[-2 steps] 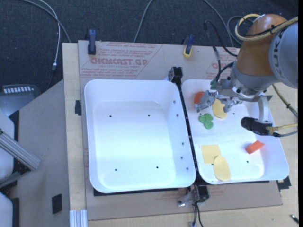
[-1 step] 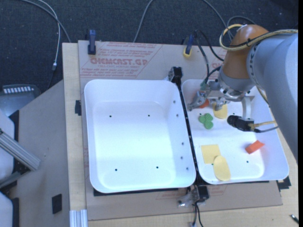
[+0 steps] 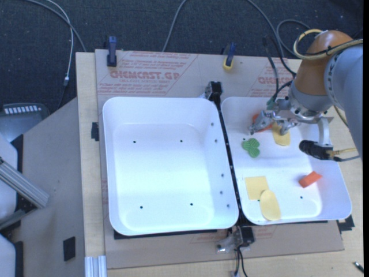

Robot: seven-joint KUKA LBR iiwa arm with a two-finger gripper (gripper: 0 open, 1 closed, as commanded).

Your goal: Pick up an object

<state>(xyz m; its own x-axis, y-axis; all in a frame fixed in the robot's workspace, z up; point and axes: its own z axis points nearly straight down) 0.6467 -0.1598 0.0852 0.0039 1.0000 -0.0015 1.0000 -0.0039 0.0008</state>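
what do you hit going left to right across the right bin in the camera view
green piece → yellow square → pale yellow oval → small yellow block under the gripper → orange piece

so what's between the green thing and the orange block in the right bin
In the camera view, only bare white bin floor lies between the green piece and the orange block; the yellow square sits below that line.
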